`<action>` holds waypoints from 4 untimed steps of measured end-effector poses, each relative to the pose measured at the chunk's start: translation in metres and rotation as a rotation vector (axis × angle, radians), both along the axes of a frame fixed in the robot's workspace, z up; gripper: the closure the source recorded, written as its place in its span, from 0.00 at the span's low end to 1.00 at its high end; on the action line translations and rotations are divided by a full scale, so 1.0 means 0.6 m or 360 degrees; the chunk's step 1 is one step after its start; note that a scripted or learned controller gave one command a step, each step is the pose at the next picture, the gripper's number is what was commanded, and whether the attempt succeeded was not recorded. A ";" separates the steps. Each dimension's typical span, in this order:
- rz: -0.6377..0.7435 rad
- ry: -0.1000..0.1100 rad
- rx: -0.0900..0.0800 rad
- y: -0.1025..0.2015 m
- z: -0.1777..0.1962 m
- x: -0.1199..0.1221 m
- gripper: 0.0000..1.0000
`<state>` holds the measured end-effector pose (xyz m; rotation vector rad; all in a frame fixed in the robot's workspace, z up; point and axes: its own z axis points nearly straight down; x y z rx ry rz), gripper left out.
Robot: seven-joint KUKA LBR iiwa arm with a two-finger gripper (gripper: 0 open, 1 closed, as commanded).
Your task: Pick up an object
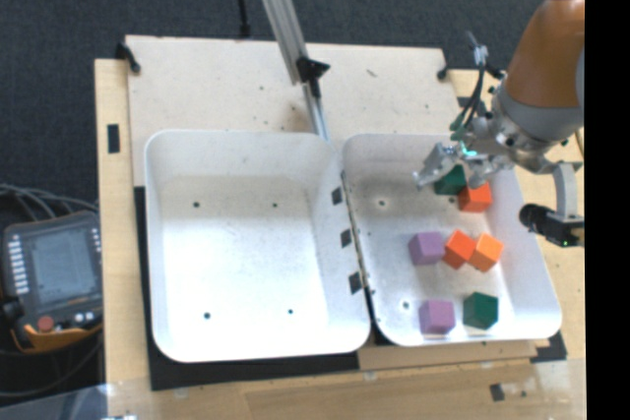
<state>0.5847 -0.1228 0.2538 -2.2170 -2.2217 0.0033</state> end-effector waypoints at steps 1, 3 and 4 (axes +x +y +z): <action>-0.0001 -0.0008 -0.0001 0.000 0.004 0.001 0.00; -0.0009 0.0004 -0.0003 0.003 -0.204 0.011 0.00; -0.0008 -0.0008 -0.0005 0.001 -0.262 0.013 0.00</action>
